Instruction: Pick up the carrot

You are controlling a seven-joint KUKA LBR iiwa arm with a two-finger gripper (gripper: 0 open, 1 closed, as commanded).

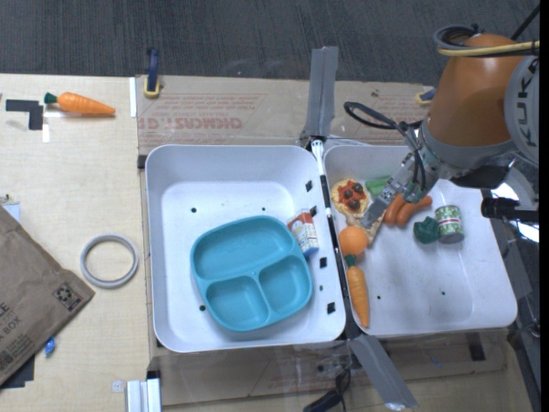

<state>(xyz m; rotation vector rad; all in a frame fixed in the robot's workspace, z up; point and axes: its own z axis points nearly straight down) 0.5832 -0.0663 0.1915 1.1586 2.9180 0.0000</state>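
Now the carrot lies near-left of the hand, long axis near-to-far; whether the hand is apart, I cannot tell.

**One fixed eye above my bench**

A single camera looks down at a slant from above. It takes in both white bins, left and right, plus the cardboard-covered bench around them. Dark floor lies along the top. My arm enters from the right, close under the lens.
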